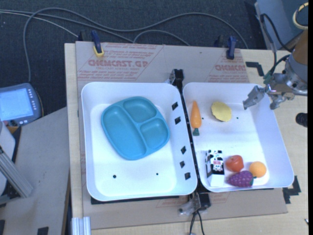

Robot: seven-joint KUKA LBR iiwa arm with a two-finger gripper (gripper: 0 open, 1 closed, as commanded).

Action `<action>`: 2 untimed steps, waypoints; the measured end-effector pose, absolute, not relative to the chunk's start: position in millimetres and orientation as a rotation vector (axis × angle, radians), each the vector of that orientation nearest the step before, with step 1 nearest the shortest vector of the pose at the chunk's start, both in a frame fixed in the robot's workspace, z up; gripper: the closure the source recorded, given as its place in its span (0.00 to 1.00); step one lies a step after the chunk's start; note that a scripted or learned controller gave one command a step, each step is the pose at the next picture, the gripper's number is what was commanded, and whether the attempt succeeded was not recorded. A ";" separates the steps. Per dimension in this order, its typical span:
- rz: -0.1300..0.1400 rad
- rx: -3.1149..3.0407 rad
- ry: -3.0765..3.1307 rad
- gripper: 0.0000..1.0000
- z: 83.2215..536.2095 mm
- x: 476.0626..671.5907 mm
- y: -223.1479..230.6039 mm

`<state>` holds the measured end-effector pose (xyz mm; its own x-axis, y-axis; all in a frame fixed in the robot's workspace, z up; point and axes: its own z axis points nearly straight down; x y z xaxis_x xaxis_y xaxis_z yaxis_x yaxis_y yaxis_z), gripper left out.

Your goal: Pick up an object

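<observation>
Here, left bin (93, 180): we saw one blue plate (135, 127) with three parts lying in it.
Right bin (279, 131): we saw an orange carrot (195, 115) by its left wall, a yellow lemon slice (221, 111) near the top, and at the bottom a little cow toy (214, 162), a red tomato (234, 163), purple grapes (240, 179) and an orange (257, 169).
Thing to pick: the lemon slice was flat and yellow, left of the pincer.
Pincer (262, 98): we saw the gripper spread open over the right bin's top right corner, holding nothing.
</observation>
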<state>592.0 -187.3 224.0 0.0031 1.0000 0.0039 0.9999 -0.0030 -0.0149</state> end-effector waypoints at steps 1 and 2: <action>0.000 -2.220 -2.221 0.00 232.0 594.9 -186.9; 0.005 -2.216 -2.217 0.00 169.2 595.0 -182.4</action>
<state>595.0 -182.4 169.2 -0.0006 1.0000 0.0027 1.0000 0.0006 -0.0071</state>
